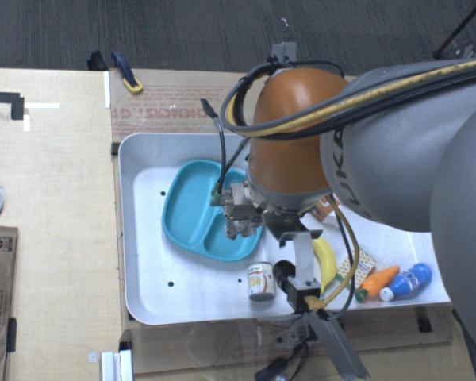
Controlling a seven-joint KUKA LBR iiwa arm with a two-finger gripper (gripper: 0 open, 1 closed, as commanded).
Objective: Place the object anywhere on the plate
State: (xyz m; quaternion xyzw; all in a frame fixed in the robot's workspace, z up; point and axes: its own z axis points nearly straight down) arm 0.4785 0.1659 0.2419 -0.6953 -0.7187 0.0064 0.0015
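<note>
The white bin (pixel 143 292) lies beneath the gripper (pixel 239 217), which hangs over the right rim of the blue plate (pixel 189 209); whether it grips anything I cannot tell. The likeliest object, a banana (pixel 326 262), lies just right of and below the gripper: probably light, soft and curved, best pinched across its middle. A small can (pixel 260 281) stands below; a toy carrot (pixel 378 281) and a blue bottle (pixel 408 281) lie farther right.

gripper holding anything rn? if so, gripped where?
Cannot tell. The gripper sits over the blue plate edge, and no object shows clearly in it.
</note>
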